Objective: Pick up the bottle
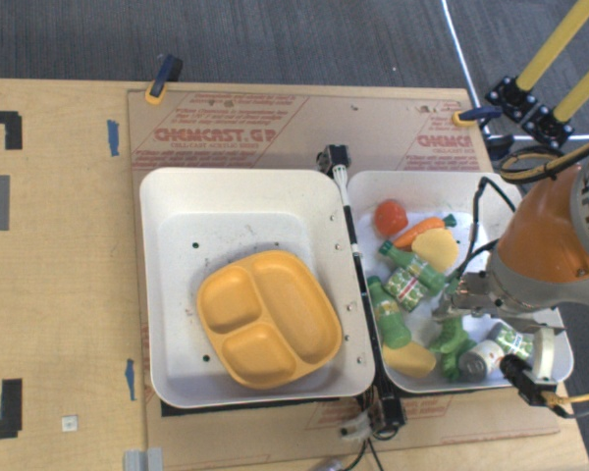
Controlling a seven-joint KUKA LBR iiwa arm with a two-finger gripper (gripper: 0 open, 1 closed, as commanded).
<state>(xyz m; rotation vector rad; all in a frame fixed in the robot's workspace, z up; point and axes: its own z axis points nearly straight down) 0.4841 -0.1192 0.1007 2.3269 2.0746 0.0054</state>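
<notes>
Green bottle [409,283] with checked label lies tilted

A single fixed camera looks down at a slant from above the surface [59,263], far enough back to take in both white bins whole, the left bin [167,204] and the right bin [368,189] side by side. Grey floor [275,18] fills the top of the view. The arm [550,243] enters from the right edge.

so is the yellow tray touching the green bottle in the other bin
Apart. The camera view shows the yellow tray lying in the left bin, while the green bottle lies in the right bin, with both bins' walls between them.
</notes>
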